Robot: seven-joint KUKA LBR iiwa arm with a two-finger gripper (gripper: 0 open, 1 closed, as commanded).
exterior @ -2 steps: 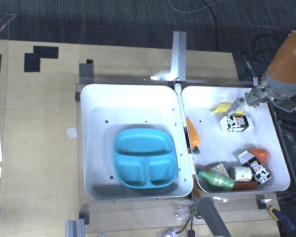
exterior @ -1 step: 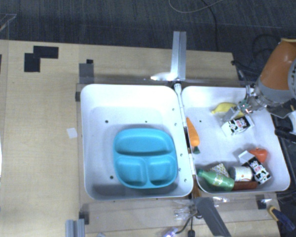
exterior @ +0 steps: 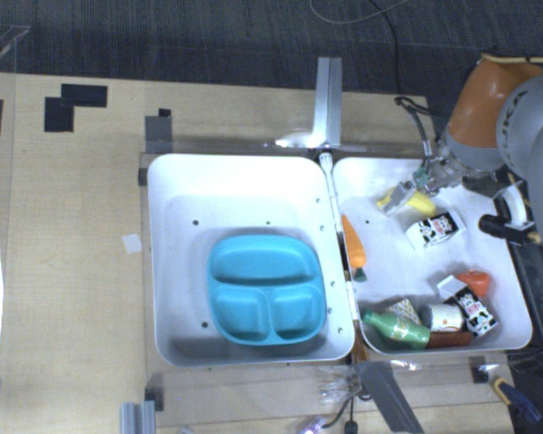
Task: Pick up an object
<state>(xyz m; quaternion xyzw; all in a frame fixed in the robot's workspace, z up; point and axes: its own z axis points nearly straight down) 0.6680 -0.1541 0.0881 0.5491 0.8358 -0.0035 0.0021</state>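
My gripper (exterior: 400,195) hangs low over the far part of the right bin (exterior: 516,269), reaching in from the right. Just under and beside it lies a yellow object (exterior: 423,205), partly covered by the gripper. A black-and-white patterned carton (exterior: 433,230) lies just in front of that. An orange carrot-shaped piece (exterior: 353,242) rests along the bin's left wall. At the near edge sit a green bottle (exterior: 395,326), a white cup (exterior: 443,316), a cow-patterned box (exterior: 476,311) and an orange-red object (exterior: 476,281).
The left bin (exterior: 181,206) holds a blue divided plate (exterior: 267,287). A metal post (exterior: 328,98) rises behind the divider between the bins. A black cable (exterior: 389,25) trails over the dark floor at the back.
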